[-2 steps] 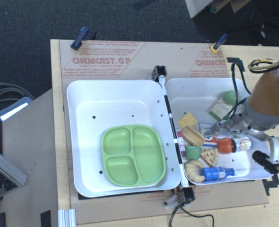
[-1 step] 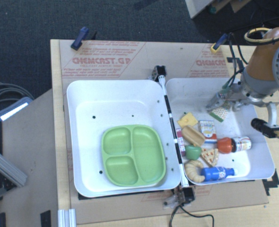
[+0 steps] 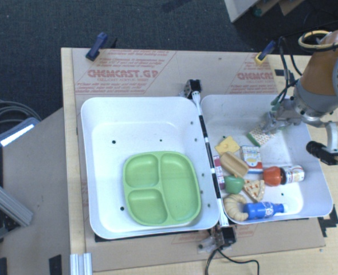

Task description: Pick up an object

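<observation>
Arm: grey KUKA arm with orange band [image 3: 321, 73] reaching in from 3 o'clock over the right white bin [image 3: 318, 202].
Gripper: two-finger gripper [image 3: 270, 123] low at the bin's 12 o'clock end; open or closed, cannot tell.
Nearest thing: small green-and-white patterned flat packet [image 3: 259, 137], just beside the gripper at its 7 o'clock, long axis slanting 2-to-8 o'clock.
Other candidates: toy food pile further toward 6 o'clock, among it a blue plastic bottle [image 3: 262, 210].
Left bin: green three-compartment plastic tray [image 3: 161, 187].
</observation>
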